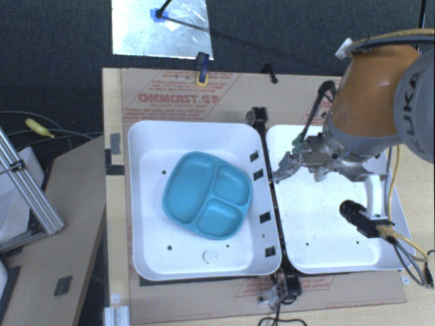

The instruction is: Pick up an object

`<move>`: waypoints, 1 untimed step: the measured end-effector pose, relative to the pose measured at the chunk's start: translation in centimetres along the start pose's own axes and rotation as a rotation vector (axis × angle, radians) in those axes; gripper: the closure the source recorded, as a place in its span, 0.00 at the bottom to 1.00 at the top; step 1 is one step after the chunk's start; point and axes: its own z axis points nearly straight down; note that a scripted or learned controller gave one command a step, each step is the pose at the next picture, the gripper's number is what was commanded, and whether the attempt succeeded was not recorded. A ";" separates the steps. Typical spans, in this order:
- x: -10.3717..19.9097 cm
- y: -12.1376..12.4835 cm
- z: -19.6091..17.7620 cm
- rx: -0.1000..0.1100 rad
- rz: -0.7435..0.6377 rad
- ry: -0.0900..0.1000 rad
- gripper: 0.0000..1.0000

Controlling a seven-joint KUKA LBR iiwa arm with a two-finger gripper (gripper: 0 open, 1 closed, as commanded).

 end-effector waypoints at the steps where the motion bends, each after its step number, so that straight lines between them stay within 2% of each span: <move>1: 8.1 -3.5 -6.0 -0.004 0.001 0.002 0.00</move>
